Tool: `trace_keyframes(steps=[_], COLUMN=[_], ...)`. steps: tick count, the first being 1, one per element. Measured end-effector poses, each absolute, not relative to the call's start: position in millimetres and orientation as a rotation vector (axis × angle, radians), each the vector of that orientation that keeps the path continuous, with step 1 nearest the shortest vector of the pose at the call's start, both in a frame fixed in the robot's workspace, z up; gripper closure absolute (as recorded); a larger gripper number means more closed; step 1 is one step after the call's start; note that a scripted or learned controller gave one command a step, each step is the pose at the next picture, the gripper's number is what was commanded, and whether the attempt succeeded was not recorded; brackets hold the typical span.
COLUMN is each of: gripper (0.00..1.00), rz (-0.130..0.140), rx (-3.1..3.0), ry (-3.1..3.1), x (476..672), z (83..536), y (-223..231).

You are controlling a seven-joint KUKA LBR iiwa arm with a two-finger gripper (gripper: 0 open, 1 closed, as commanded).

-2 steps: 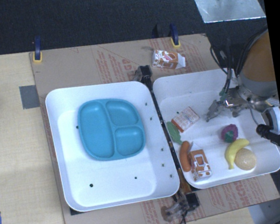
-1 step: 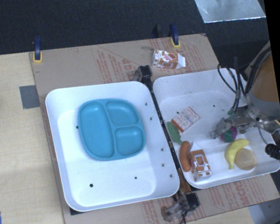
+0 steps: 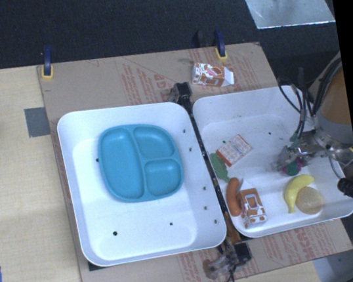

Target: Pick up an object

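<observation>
Setup: two white bins sat side by side on the bench, the left bin [image 3: 93, 246] and the right bin [image 3: 251, 106].

Left bin: just a blue divided plate [image 3: 141, 161], sitting toward 12 o'clock of that bin. Nothing else in there that I could see.

Right bin: this was where the pickable stuff was. A small carton [image 3: 234, 150] near the middle, a green thing [image 3: 218, 165] at about 9 o'clock, a hot dog [image 3: 233, 194] and a red and white packet [image 3: 252, 207] down around 7 o'clock, and a banana [image 3: 296, 190] touching a pale round thing [image 3: 309, 201] at about 5 o'clock.

Outside the bins: another little packet [image 3: 212, 75] lay on the cardboard, off at 12 o'clock from the right bin.

Gripper: the gripper [image 3: 292, 160] was low at about 3 o'clock of the right bin, just above the banana in the picture.

Jaws: honestly couldn't tell, that whole area was a dark blurry clump. There was something dark and greenish down there but I couldn't say if it was pinched.

Progress: my guess is the reach was done and the grab was either happening or about to. Nothing looked lifted clear of the bin, so the actual pick was not yet done as far as I could judge.
</observation>
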State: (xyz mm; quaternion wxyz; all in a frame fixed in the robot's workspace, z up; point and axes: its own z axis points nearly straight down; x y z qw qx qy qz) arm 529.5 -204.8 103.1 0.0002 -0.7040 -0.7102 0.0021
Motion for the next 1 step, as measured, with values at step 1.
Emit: trace_keyframes(steps=[1], gripper=[1.0], rz=[0.001], rx=[-2.213], ry=[-2.231], x=[594.4], z=[92.9], y=[-133.0])
